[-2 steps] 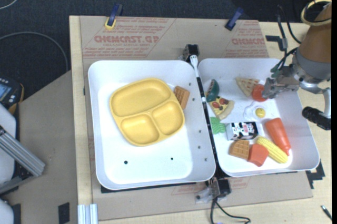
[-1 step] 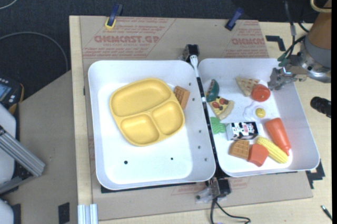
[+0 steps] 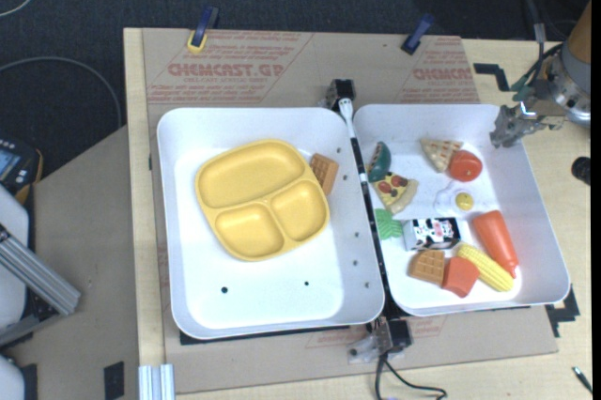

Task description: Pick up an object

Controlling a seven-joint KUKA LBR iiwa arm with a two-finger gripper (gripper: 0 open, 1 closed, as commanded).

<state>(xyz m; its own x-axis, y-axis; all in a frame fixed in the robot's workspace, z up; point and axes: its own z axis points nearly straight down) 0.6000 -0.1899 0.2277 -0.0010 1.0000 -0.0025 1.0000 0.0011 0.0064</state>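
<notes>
The right bin (image 3: 537, 201) holds several toy foods: a red tomato (image 3: 465, 166) against a tan wedge (image 3: 438, 150), a pizza slice (image 3: 396, 191), a black-and-white carton (image 3: 434, 232), an orange carrot (image 3: 496, 237), a yellow corn cob (image 3: 485, 267), a waffle (image 3: 427, 267) and a red block (image 3: 460, 276). My gripper (image 3: 510, 124) hangs over the bin's far right corner, up and to the right of the tomato, with nothing seen in it.
The left bin (image 3: 188, 295) carries a yellow divided plate (image 3: 258, 198) with a brown waffle piece (image 3: 324, 171) at its right edge. A green-and-dark toy (image 3: 378, 161) and a green piece (image 3: 388, 224) lie by the divider between the bins.
</notes>
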